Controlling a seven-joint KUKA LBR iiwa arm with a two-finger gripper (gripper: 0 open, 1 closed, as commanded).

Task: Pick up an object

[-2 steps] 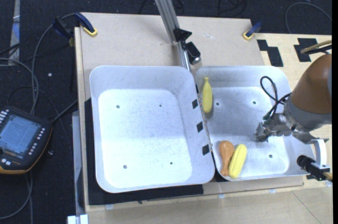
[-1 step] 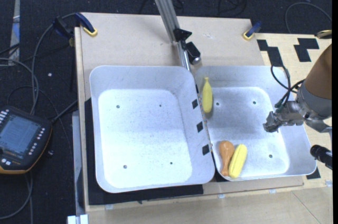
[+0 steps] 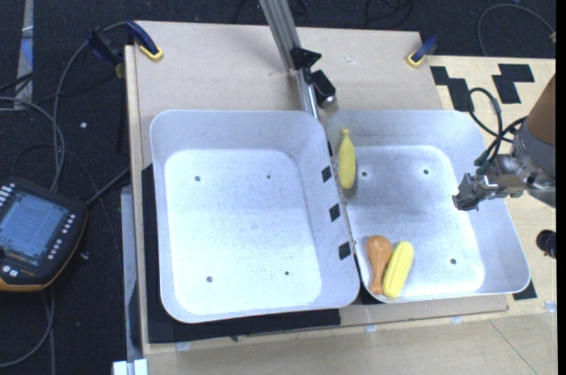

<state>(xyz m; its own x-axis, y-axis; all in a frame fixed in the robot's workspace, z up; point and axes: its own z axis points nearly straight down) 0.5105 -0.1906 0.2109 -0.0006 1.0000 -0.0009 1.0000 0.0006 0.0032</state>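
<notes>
Three small objects lie in the right bin [image 3: 442, 139]. A yellow banana-shaped piece [image 3: 347, 160] rests against the bin's left wall near the back. At the front left, an orange drumstick-shaped piece [image 3: 378, 260] lies touching a yellow corn-like piece [image 3: 398, 268] on its right. My gripper [image 3: 467, 195] hangs over the right side of this bin, well right of all three objects and above the bin floor. Nothing shows between its fingers.
The left bin [image 3: 177, 139] sits beside the right one, sharing a middle wall. A slanted metal rail [image 3: 279, 11] runs from the back down to the bins' divide. Yellow clamps [image 3: 150, 52] mark the bench's back corners. A handheld pendant [image 3: 31, 232] lies off the bench at left.
</notes>
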